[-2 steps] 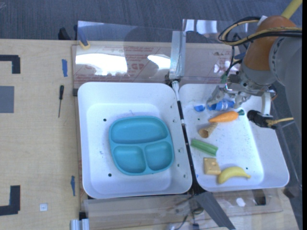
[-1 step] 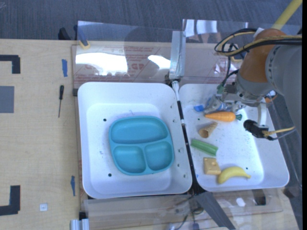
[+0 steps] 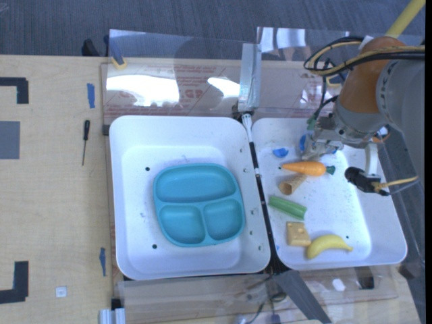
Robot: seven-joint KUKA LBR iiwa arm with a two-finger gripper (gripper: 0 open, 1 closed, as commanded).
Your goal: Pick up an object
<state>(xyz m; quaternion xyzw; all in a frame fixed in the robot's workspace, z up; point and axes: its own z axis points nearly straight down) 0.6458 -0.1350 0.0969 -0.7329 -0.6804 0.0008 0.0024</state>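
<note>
Carrot (image 3: 307,169) seemingly just below fingers (image 3: 316,147)

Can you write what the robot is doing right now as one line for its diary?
gripper low over right bin | just above carrot | banana untouched | nothing seen held

Robotics lab bench.
Wooden bench (image 3: 47,201) with black tape marks, two white bins (image 3: 128,140), clear shield (image 3: 175,66), cabled arm (image 3: 391,100), toy food, grey carpet.
</note>
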